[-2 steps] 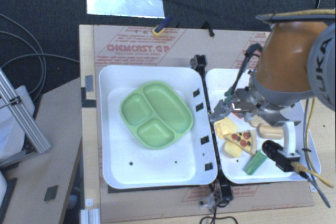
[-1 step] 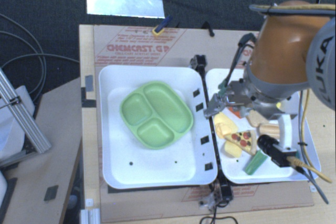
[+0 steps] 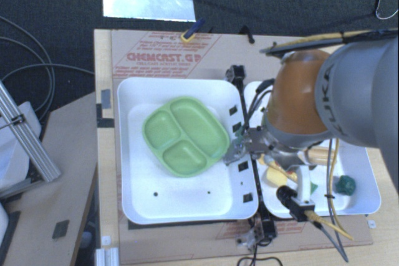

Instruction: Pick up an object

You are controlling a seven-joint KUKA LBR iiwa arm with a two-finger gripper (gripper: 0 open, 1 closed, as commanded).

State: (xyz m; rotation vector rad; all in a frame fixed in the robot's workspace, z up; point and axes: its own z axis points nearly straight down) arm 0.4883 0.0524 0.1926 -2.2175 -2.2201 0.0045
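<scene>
Jaws: state cannot be told; hidden under the arm [image 3: 324, 96].
Objects: green plate [image 3: 185, 135] in left bin [image 3: 181, 209].
Progress: nothing visibly lifted; grasp remains.

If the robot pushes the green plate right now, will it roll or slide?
The green plate would probably slide, not roll: it lies flat in the left bin. It looks like stiff, light plastic, so it should keep its shape. Its low, smooth rim may be slippery to pinch.
</scene>
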